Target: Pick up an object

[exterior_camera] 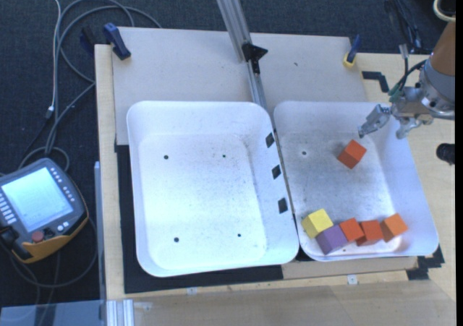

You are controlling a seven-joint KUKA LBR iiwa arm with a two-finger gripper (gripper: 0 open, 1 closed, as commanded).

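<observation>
Along the near wall of the right bin (427, 223) sits a row of small blocks: a yellow block (316, 222) at the left end, a purple block (332, 238) touching it just in front, then three orange ones — the first orange block (352, 230), the second orange block (371, 232) and the third orange block (394, 226) — packed side by side toward the bin's right corner. Farther back in the same bin, well apart from that row, a lone orange cube (351, 153) rests on the speckled white floor, tilted so one corner points toward the camera.

Above and to the right of that cube hangs the gripper (391, 123), reaching in from the right edge of the view on the grey arm (443, 79). Its two metal fingers are spread apart with nothing between them — the left fingertip (370, 124) is near the cube's upper right but not touching it, and the other finger is over the bin's far right rim.

To the left, the left bin (145, 129) lies alongside the right one, their inner walls touching near a slanted aluminium rail (231, 6) that runs up out of the frame. Both bins rest on a pale wooden bench (181, 64). Off the bench at the lower left, a teach pendant (37, 205) with a lit screen lies on the dark carpet among grey cables (69, 35).
</observation>
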